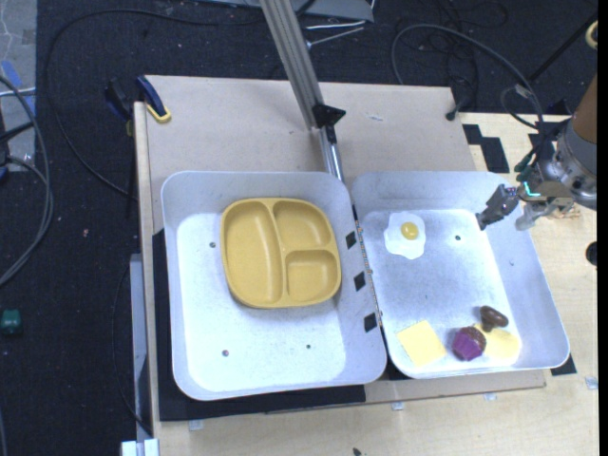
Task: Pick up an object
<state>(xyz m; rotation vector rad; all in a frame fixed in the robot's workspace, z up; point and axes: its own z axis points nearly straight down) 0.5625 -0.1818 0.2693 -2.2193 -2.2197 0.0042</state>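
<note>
The hand (pixel 510 205) hangs over the upper right edge of the right bin (pixel 532 283), its two dark fingers (pixel 494 207) spread apart and pointing left, with nothing between them. Behind it, toward the frame's right side, the grey arm (pixel 581 150) reaches in over the tabletop (pixel 237 131).

Nearest the hand, off to its left and a touch lower, sits a fried egg (pixel 406 235), white with a yellow yolk, lying flat on the bin floor and well clear of the fingers. Farther below the hand, down in the bin's lower right corner, there is a little cluster: a small brown piece (pixel 493 317) sits at the top, a purple lump (pixel 467 342) just below and left of it, and a pale yellow piece (pixel 505 346) close against both. Left of that group lies a yellow square slice (pixel 421 343), flat and slightly apart from the purple lump.

Far to the hand's left, across the divide, the left bin (pixel 190 350) carries a yellow divided plate (pixel 281 252) with three compartments, resting in the bin's upper half.
</note>
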